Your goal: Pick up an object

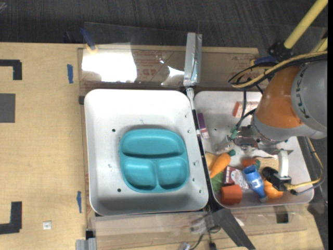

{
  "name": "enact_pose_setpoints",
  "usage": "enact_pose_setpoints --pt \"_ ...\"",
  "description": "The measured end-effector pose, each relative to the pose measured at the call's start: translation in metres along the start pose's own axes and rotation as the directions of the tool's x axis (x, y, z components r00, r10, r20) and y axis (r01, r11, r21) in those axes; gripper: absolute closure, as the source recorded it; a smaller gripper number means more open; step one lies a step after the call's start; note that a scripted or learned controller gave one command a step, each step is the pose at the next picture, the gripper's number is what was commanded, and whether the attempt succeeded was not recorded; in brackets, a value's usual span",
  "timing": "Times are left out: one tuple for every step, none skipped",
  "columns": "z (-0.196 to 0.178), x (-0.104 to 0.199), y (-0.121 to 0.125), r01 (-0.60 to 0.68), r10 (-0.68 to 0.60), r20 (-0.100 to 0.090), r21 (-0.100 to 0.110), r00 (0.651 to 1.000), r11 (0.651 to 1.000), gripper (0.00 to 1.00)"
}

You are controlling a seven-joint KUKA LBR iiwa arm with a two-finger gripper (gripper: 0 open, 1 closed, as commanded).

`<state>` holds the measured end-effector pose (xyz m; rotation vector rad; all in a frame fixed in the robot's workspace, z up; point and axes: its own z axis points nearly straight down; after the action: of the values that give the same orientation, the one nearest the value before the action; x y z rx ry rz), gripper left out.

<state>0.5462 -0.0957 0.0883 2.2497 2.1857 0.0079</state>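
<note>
Reaching in from the right, the grey arm with its orange band point(278, 105) hangs over the right white bin point(218, 105), where an orange plastic carrot point(218, 164), a blue bottle point(254, 180) and a red block point(231, 193) lie clustered. A teal divided plastic tray point(154, 158) sits in the left white bin point(99, 139).

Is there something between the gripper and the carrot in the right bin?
The view cannot settle it. The arm hangs over the right bin and covers the gripper. The carrot lies uncovered near the bin's left wall, with a red block and a blue bottle close beside it.
</note>
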Motion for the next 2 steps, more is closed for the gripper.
enact_pose_setpoints --pt "-0.0004 0.0028 -0.0264 -0.066 0.066 0.0 -0.003 0.998 0.998 0.0" --pt "-0.0004 0.0028 -0.0264 -0.066 0.066 0.001 -0.003 0.998 0.998 0.0"
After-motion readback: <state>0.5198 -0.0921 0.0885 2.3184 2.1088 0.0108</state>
